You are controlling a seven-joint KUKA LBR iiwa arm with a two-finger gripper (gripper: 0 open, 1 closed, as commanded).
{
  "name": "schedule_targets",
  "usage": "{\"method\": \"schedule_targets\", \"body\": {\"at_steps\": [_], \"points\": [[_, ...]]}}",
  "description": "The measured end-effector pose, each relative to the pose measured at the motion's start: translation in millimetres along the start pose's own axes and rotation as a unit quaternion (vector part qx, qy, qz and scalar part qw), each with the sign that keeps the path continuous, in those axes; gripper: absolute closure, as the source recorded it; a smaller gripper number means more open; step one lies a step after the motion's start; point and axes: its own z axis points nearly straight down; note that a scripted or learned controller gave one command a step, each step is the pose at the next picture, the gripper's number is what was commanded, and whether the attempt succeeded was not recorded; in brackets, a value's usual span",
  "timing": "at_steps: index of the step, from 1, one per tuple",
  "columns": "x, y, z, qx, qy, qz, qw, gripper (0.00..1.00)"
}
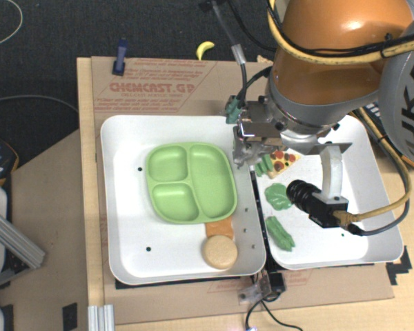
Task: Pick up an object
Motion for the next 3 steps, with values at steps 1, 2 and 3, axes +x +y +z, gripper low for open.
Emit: {"method": "schedule_targets", "body": {"at_steps": [1, 2, 3], "points": [[0.3, 0.5, -10.2, -0.001, 0.0, 0.0, 1.0, 1.0], [-3.4, 5.5, 131.6, 0.008, -0.001, 0.002, 1.0, 1.0], [-2.4, 7.3, 113.8, 0.0, 0.001, 0.001, 1.0, 1.0]]}}
